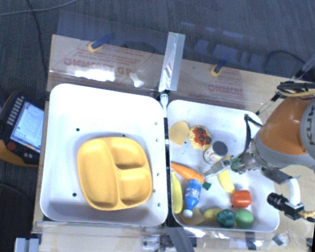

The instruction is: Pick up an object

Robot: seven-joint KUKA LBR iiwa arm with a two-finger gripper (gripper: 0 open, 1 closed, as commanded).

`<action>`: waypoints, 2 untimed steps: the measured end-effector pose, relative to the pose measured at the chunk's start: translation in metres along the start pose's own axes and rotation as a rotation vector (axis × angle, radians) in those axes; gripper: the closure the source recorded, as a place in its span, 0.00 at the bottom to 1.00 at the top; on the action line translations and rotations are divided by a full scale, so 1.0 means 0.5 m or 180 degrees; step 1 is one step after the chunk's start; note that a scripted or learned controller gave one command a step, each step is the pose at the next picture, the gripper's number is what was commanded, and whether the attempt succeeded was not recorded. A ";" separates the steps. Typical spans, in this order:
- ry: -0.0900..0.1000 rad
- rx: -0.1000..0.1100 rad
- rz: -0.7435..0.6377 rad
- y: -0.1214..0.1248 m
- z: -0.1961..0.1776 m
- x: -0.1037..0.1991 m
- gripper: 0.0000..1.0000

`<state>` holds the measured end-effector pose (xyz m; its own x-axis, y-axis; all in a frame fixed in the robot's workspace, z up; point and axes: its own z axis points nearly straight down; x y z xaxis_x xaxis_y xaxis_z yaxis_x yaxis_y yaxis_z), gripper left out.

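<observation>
My surface [114, 59] carries two white bins, with dark carpet around it and a pendant [19, 130] on the floor at nine o'clock. The left bin [68, 105] holds one yellow divided tray [116, 172]. In the right bin [227, 117], a blue bottle [192, 194] points from six to twelve, and an orange carrot [186, 171] runs from ten to four. My tool [230, 164] hangs over this bin among the toy foods; I cannot tell its grip.

Red print on clear sheet [105, 64]: mirrored, blurred, illegible.
</observation>
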<state>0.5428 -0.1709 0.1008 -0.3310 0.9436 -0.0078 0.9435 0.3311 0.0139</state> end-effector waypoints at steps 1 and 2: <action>0.0002 -0.0001 0.0001 0.001 -0.017 0.000 1.00; 0.0014 0.0051 0.0726 0.058 -0.218 0.054 1.00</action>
<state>0.5595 -0.1354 0.2098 -0.1092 0.9940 -0.0020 0.9940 0.1091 -0.0010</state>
